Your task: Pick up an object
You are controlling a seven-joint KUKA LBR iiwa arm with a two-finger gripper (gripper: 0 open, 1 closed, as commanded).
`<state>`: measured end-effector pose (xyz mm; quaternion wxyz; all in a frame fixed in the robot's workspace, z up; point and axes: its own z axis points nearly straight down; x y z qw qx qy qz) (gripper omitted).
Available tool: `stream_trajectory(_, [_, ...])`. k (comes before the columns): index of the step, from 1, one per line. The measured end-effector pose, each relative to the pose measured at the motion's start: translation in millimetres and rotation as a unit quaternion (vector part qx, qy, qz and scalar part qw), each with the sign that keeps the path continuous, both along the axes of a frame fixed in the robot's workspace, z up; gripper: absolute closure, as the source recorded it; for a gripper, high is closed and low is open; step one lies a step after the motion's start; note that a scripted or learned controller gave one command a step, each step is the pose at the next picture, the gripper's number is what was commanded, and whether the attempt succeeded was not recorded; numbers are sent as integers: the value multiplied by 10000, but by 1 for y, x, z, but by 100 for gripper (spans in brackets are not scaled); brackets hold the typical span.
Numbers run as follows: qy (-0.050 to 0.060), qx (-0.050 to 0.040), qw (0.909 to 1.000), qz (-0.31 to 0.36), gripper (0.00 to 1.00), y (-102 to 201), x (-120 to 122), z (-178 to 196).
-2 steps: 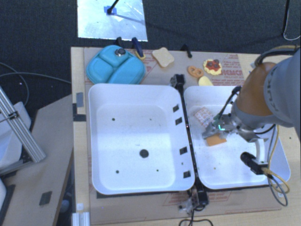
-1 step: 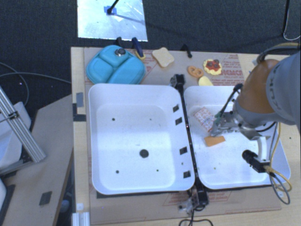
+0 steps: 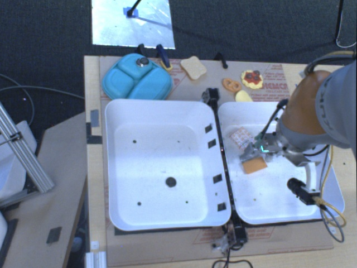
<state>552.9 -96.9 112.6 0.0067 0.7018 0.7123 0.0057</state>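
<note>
Camera view: hand (image 3: 257, 151) over flat orange square (image 3: 255, 165), right bin (image 3: 279, 212); finger state unclear.

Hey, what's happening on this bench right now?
A grey robot arm with an orange band reaches in from the right, its pincer lowered into the right white bin. The pincer sits right at a flat orange square piece, next to a small pale speckled packet. Whether it has actually gripped anything is unclear. The left white bin has a small dark round object in it, and a blue sectioned plate lies behind it.
</note>
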Motion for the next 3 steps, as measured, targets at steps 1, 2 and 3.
stream_trajectory(1, [60, 0, 10000, -47, 0, 13, 29, -28])
stream_trajectory(2, [29, -14, 10000, -31, 100, 11, 30, -15])
stream_trajectory(3, [62, 21, 10000, -26, 100, 73, -20, 77])
